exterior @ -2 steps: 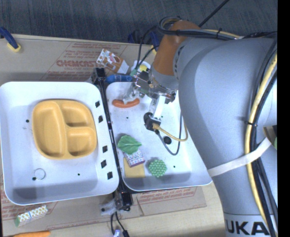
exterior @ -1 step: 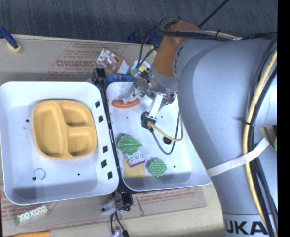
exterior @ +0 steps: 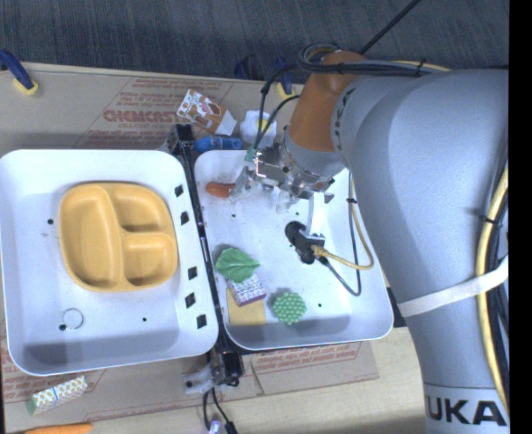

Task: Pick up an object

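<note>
Because the claw (exterior: 270,181) hangs low beside the orange toy (exterior: 218,189), it seems ready to grab; grip unclear.

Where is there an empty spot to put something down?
Bare floor lies in the left bin below the yellow tray, and mid right bin between the tool and the green leaf. Its lower-left corner is crowded.

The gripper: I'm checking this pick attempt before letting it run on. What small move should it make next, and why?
Probably a short move toward the orange object at the right bin's upper-left corner. The gripper sits just right of it with nothing visible between its fingers; the green leaf and green ball lie farther off.
</note>
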